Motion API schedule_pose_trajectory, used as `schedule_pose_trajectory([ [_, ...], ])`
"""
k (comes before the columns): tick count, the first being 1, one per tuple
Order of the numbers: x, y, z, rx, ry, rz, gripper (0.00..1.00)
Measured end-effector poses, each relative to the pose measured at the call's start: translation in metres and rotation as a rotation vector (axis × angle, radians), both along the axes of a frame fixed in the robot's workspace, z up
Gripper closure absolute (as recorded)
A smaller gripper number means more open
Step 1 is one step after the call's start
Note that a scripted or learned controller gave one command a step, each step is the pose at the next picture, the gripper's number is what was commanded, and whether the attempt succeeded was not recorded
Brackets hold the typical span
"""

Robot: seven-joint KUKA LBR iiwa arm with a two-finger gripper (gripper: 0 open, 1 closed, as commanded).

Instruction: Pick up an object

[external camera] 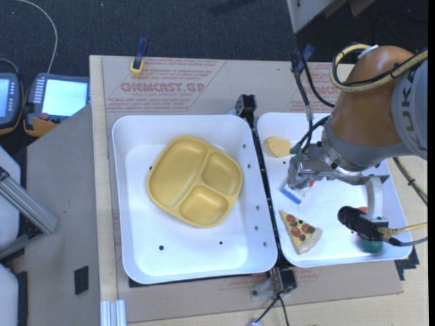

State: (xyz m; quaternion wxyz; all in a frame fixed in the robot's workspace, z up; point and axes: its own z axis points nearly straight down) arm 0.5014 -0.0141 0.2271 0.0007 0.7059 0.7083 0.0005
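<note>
- We cannot tell how the gripper (297, 176) is set.
- The small blue-and-white object (292, 195) lies just below it in the right bin (326, 250).
- We centre over it and descend straight, avoiding the pizza slice (300, 231).

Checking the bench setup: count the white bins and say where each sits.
2. Left bin holds a yellow divided plate; right bin, beside it, lies under the gripper.
</note>
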Motion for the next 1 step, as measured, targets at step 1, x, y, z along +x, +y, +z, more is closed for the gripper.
schedule_pose_trajectory([
  [1,-0.002,0.0644,-0.0016,0.002,0.001,0.003,1.0],
])
